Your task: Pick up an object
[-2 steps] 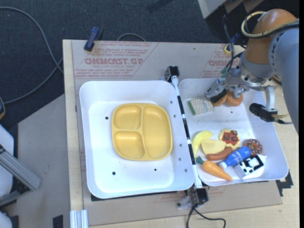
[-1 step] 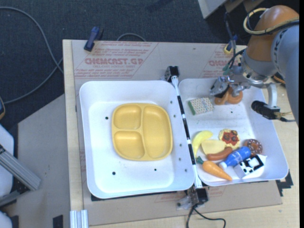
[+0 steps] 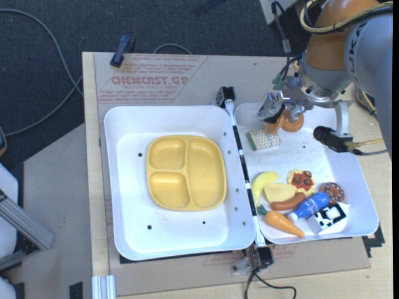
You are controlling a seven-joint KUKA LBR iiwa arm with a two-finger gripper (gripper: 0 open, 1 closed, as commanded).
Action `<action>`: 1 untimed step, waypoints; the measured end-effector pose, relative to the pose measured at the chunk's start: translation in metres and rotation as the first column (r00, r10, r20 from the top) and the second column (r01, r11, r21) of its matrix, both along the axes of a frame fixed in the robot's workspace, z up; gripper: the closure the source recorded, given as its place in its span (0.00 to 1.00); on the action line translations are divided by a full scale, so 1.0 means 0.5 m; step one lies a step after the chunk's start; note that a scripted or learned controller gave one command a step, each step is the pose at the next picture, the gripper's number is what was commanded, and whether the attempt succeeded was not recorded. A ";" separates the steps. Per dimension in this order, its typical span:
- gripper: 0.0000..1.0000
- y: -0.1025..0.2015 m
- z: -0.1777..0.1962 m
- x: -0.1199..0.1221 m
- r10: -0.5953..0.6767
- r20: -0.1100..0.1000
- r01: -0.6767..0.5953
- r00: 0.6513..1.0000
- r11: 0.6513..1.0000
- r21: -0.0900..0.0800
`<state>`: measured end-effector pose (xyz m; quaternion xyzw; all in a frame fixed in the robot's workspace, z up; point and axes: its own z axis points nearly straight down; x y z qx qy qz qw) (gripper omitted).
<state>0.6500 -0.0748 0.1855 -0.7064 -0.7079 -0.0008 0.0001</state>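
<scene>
Orange object (image 3: 290, 121), roundish with no clear long axis we can make out, sits in the right bin's (image 3: 365, 192) far corner, directly under our gripper (image 3: 278, 112); we cannot tell the gripper's state.

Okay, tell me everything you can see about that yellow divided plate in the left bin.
The yellow plate is a rounded rectangle that looks like moulded plastic, glossy and pale mustard in colour. Raised ridges split it into three compartments: two on its left side, one above the other, and one long one on its right. All three hold nothing. It lies flat, turned slightly askew, near the middle of the left bin, resting on the bin's white floor. Nothing else touches it.
</scene>
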 end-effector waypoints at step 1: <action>1.00 0.109 -0.002 -0.062 0.000 -0.004 0.000 1.000 1.000 0.001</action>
